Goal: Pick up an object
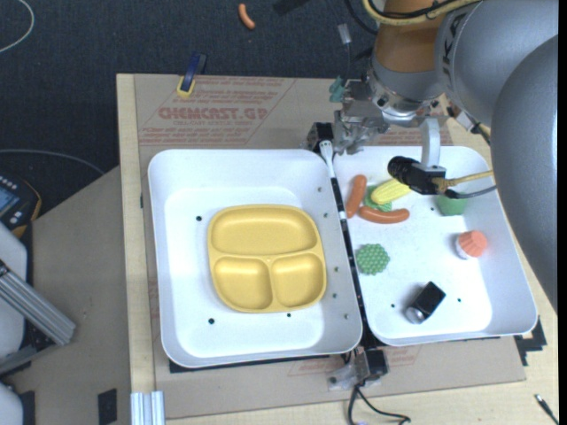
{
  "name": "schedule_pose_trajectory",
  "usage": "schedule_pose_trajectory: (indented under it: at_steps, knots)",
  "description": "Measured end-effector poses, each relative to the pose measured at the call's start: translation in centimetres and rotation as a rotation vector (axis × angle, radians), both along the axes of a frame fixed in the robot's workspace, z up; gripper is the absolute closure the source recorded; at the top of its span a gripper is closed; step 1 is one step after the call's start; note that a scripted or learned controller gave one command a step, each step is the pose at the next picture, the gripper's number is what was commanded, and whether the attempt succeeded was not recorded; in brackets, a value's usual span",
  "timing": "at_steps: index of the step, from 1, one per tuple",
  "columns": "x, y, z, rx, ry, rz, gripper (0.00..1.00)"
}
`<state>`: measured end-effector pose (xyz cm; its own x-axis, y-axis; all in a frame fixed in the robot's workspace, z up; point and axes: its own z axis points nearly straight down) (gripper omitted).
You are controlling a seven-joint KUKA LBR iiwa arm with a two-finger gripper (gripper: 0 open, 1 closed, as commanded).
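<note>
My gripper (353,138) hangs over the far left corner of the right bin (505,312), close to the wall between the two bins. Just in front of it lie two orange sausages (355,195), a yellow corn cob (386,193) and a green block (452,205). Further forward in the same bin are a green knobbly ball (372,258), an orange-pink ball (472,243) and a small black block with a silver end (426,300). I see nothing held in the gripper.
The left bin (177,237) holds a yellow divided plate (266,257). A blue and yellow clip (189,76) lies on the cardboard behind the bins. A small orange piece (246,16) rests on the dark floor beyond.
</note>
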<state>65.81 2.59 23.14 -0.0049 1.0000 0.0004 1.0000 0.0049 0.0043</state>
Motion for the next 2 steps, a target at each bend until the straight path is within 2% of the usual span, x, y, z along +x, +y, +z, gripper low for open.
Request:
schedule_pose_trajectory:
  at_steps: [1,2]
  knots:
    - [0.8,-1.0,-1.2,-0.002,0.002,-0.005,1.0]
    - [0.5,0.2,-1.6,-0.001,0.006,-0.004,1.0]
